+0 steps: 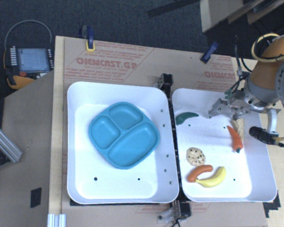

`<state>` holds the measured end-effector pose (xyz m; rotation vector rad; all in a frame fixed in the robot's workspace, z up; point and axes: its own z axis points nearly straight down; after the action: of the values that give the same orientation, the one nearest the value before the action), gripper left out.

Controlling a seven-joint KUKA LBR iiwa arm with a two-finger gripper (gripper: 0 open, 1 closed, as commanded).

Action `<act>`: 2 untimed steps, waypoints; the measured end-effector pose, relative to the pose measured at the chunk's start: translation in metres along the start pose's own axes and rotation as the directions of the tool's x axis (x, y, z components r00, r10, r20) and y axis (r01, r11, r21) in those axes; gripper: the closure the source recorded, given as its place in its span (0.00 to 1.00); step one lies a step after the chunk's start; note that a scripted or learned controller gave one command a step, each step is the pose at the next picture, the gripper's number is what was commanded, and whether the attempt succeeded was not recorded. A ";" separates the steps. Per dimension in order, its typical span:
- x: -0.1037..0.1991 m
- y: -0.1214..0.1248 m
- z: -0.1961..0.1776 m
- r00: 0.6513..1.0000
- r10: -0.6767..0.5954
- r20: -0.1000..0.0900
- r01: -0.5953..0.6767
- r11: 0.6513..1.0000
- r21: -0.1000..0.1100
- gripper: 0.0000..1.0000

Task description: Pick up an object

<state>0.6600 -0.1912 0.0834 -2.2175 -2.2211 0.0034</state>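
2 white bins are seen on the worktop (62, 69). In the right bin (259, 187), a banana (213, 178), sausage (198, 172), cookie (195, 156) and carrot (235, 138) are spread. Farther back, the end effector (231, 109) is seen splayed, grasping nothing.

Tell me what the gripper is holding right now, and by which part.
Nothing visible. The gripper hangs over the right bin; the carrot lies just below it, ungripped.

plate (124, 141): solid light blue
bins (77, 179): plain white
carrot (235, 137): orange
banana (214, 178): yellow
sausage (198, 172): reddish orange
cookie (195, 156): tan, dark specks
pepper (186, 117): dark green
bench (136, 65): pale brown, red lettering
arm (275, 58): grey, orange band
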 end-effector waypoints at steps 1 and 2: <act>0.000 0.001 -0.013 1.000 -0.001 0.002 0.001 1.000 -0.005 1.00; 0.000 -0.001 -0.056 1.000 0.002 0.002 -0.002 1.000 -0.008 1.00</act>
<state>0.6590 -0.1910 0.1399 -2.2248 -2.2247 -0.0031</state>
